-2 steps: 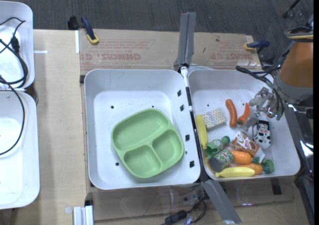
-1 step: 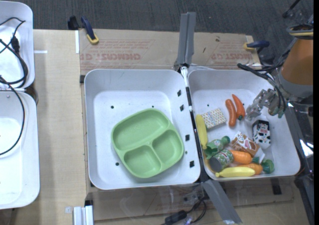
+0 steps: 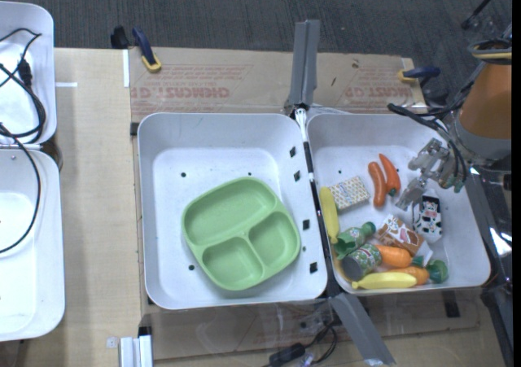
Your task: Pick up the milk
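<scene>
The milk is a small white carton with black cow patches, lying in the right bin near its right wall. My gripper hovers just above and slightly left of the carton, its two grey fingers spread open with nothing between them. The orange-banded wrist reaches in from the right edge. The carton rests on the bin floor, apart from the fingers.
Left of the milk lie two orange sausages, a cracker box, a red-and-white packet, a green bottle, a can, a carrot and a banana. The left bin holds a green divided plate.
</scene>
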You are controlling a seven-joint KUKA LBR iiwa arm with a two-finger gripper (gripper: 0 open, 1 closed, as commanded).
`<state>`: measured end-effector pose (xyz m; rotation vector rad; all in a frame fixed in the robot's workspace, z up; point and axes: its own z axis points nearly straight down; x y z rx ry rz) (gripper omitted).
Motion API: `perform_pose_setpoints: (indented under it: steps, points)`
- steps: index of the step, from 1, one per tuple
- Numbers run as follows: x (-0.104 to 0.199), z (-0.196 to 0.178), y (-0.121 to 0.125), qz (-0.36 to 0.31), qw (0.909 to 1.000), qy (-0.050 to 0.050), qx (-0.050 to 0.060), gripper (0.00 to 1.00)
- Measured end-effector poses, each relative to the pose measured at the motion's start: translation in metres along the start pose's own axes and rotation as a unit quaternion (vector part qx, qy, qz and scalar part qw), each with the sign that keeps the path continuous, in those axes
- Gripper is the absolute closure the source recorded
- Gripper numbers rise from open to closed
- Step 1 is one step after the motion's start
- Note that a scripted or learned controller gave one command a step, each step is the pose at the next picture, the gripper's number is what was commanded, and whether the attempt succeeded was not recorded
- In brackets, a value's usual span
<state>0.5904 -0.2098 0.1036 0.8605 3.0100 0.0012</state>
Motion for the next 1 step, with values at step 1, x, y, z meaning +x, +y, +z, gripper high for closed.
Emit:
perform_pose_setpoints:
  steps: [1]
  points:
    - [0.0448, 0.0105, -0.0428, -0.004, 1.0000, 0.003, 0.002, 0.00]
